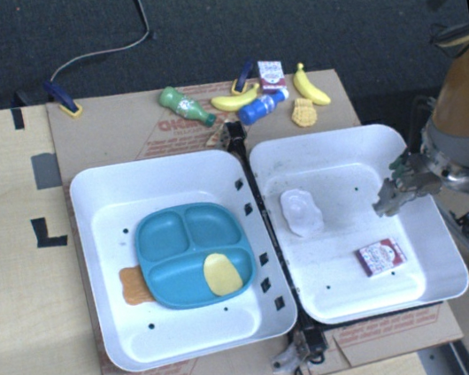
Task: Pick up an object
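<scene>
The right bin (346, 146) holds a pale, clear plastic object (301, 212) near its left wall and a small red and white carton (381, 257) toward the front right. My gripper (392, 198) hangs over the right side of that bin, above and a little right of the carton. It is dark and seen from above. Nothing shows between its tips. In the left bin (99, 206) lies a blue divided plate (194, 254) with a yellow piece (223, 274) in its front compartment. A tan piece (132, 285) pokes out from under the plate's left rim.
Behind the bins, on the cardboard, lie a green bottle (185, 106), two toy bananas (235, 99) (310, 87), a blue bottle (257, 109), a small carton (271, 73) and a yellow piece (303, 112). The arm's grey wrist and orange band (462, 101) stand at the right edge.
</scene>
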`<state>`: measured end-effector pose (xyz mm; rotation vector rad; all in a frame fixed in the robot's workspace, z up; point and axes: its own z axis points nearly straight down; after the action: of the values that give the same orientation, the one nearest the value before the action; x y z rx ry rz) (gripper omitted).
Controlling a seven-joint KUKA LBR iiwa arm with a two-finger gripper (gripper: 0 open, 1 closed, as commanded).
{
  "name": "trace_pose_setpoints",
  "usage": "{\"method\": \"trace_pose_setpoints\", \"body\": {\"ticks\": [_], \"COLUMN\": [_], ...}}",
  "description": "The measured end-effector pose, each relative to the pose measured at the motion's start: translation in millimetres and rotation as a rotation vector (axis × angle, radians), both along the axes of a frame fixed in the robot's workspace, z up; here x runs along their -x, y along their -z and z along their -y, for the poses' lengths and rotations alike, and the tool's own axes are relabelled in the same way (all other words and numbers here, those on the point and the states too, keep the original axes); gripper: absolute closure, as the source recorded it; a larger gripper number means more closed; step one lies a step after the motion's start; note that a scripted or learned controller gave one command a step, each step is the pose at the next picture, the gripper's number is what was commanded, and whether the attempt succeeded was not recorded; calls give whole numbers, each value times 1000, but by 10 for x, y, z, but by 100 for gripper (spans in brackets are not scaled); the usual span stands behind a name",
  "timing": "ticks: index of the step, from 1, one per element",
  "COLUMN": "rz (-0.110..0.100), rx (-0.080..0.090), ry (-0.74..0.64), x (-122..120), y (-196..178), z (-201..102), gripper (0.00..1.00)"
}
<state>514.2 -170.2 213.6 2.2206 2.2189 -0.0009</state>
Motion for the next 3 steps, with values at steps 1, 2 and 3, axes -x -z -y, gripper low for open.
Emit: {"method": "trace_pose_setpoints", "body": {"ticks": [1, 2, 3], "rz": [-2, -4, 8], "rx": [-1, -2, 2], "ry": [0, -1, 0], "x": [5, 294, 276], "y": [7, 248, 1246], "z": [-3, -23, -320], "gripper": [0, 0, 0]}}
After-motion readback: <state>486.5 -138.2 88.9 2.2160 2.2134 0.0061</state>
